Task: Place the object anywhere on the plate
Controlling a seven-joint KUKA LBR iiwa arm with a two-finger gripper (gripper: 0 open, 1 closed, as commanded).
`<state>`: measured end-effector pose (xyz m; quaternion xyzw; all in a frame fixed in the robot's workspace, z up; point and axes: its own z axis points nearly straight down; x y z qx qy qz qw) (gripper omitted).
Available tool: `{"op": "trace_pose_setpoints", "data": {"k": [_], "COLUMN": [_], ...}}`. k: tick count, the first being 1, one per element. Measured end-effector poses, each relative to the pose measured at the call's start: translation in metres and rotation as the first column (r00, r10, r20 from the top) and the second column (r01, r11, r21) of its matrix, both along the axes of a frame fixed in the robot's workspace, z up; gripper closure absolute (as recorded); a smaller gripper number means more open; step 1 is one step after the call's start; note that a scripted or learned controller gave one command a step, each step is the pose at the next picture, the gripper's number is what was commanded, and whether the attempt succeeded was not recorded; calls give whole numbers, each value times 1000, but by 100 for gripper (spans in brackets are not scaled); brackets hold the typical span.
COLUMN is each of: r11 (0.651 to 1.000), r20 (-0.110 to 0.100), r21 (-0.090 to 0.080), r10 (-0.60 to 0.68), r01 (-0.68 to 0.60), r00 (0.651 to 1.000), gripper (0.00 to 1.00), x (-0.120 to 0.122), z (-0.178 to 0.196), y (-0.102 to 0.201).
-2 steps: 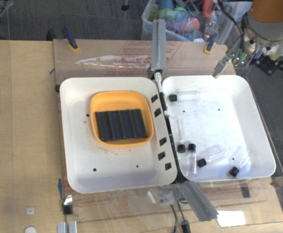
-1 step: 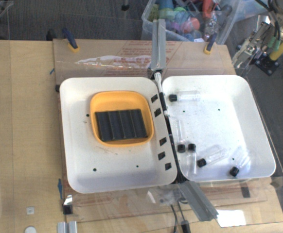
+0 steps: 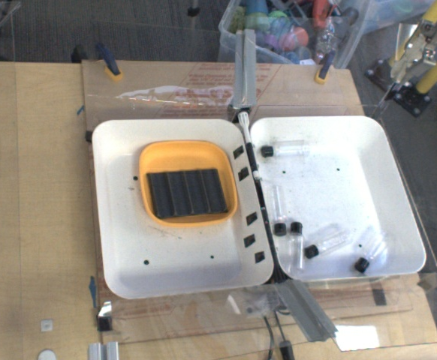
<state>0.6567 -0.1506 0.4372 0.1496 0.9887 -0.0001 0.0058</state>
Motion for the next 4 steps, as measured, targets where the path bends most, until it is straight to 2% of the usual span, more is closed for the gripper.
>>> {"op": "trace_pose_setpoints", "data": {"k": [1,2,3,4], "r11": [957,766,529,165], "r20": [0,-2,-4,-7], "r21": [-3,-6,-8,-9], "r10": [289,643,848,986], "r01": [-289,-643,-848,-986], "r00": [957,766,529,165], "gripper": [100,100,100,100], "x": [1,6,11,12], "z": [0,0,0,-1], "y": [-18,-31,-73,-71]}}
